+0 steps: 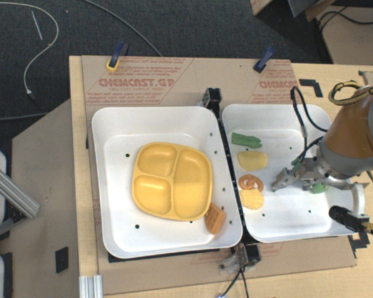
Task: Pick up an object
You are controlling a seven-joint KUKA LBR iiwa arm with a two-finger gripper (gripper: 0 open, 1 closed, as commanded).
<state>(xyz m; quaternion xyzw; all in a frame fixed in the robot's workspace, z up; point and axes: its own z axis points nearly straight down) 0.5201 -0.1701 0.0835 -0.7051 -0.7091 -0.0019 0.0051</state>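
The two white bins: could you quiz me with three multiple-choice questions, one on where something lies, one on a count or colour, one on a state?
1. Where does the yellow divided plate lie?
A. left bin
B. right bin
C. on the cardboard

2. How many compartments does that plate have?
A. two
B. three
C. five

3. How does the brown waffle-like piece sit?
A. flat in the middle of the plate
B. propped at the plate's lower right edge
C. inside the right bin

Answers:
1 A: the plate lies in the left bin.
2 B: ridges split it into three sections.
3 B: it leans by the plate's rim, beside the wall dividing off the right bin, where the gripper reaches.
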